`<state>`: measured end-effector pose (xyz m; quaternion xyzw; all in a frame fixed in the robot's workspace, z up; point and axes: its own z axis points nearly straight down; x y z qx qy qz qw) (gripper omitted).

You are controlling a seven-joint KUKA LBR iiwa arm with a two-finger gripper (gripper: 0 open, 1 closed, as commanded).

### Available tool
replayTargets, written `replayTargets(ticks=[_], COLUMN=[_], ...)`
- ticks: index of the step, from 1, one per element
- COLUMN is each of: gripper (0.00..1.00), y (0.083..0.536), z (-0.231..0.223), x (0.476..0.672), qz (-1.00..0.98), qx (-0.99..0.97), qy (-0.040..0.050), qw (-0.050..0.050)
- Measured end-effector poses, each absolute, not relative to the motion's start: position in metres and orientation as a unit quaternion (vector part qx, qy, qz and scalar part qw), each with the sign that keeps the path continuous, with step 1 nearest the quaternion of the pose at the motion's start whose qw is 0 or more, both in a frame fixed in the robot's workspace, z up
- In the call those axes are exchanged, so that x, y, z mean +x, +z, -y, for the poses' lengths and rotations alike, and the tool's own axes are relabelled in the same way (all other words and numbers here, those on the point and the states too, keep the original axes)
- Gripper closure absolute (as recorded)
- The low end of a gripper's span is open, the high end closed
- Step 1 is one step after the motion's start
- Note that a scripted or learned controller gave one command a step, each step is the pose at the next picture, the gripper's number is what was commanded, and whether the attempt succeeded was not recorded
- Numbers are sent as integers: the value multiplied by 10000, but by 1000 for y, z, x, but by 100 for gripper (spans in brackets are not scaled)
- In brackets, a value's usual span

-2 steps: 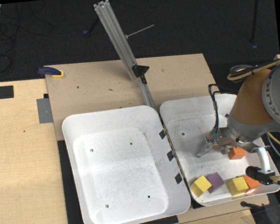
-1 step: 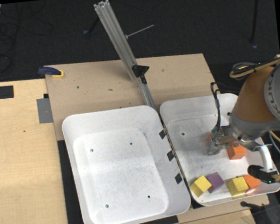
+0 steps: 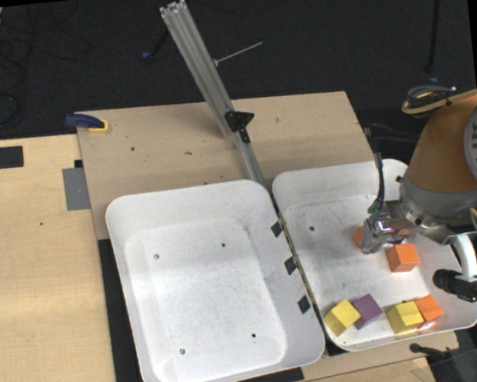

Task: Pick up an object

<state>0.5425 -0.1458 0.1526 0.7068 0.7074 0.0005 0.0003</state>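
My gripper (image 3: pixel 378 231) hangs low over the middle of the right bin (image 3: pixel 327 218), with the arm's wrist coming in from the right. An orange cube (image 3: pixel 403 257) lies just below and right of it. A bit of another orange object (image 3: pixel 359 237) peeks out at the gripper's left side, touching or very close to it. Along the bin's front edge sit a yellow cube (image 3: pixel 342 315), a purple cube (image 3: pixel 367 307), a second yellow cube (image 3: pixel 403 317) and an orange cube (image 3: pixel 428 308).
The left bin (image 3: pixel 140 231) lies beside the right one, with black clips (image 3: pixel 291 265) along the shared edge. A slanted metal rail (image 3: pixel 206 78) rises behind the bins. A brown board (image 3: pixel 216 141) lies under and behind them.
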Motion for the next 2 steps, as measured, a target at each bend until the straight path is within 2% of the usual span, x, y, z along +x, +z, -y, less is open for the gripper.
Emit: replayTargets(ticks=[1, 2], gripper=[100, 100], y=[215, 258], z=[148, 146], x=[546, 548], qz=[-7074, -7076], qx=[7069, 7066], qy=[11, 8], qw=[19, 12])
